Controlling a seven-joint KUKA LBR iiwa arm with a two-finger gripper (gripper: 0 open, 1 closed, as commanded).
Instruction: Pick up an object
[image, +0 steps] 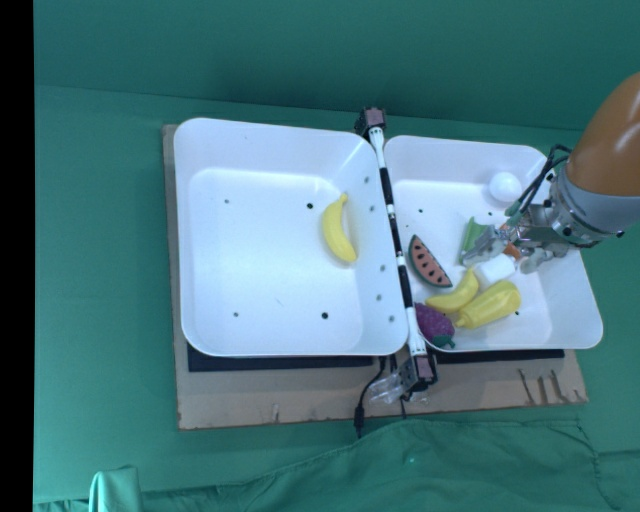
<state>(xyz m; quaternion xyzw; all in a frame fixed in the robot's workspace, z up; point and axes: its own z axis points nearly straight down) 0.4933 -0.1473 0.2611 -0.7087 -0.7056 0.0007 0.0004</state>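
My gripper (503, 246) reaches low into the right bin (570, 330) from the right, under the grey wrist and orange band. It hangs right beside a green toy (472, 240) and just above a white cube (495, 270). A watermelon slice (430, 263), a small banana (456, 296), a yellow pepper (489, 304) and a purple grape bunch (434, 323) lie in front of it. A white ball (505, 186) rests near the bin's far wall. A larger banana (338, 230) lies alone in the left bin (200, 150).
A black-and-white divider rail (393, 225) runs between the two bins. Both stand on a cardboard sheet (270, 400) over green cloth. Bare floor shows in the right bin's far left part.
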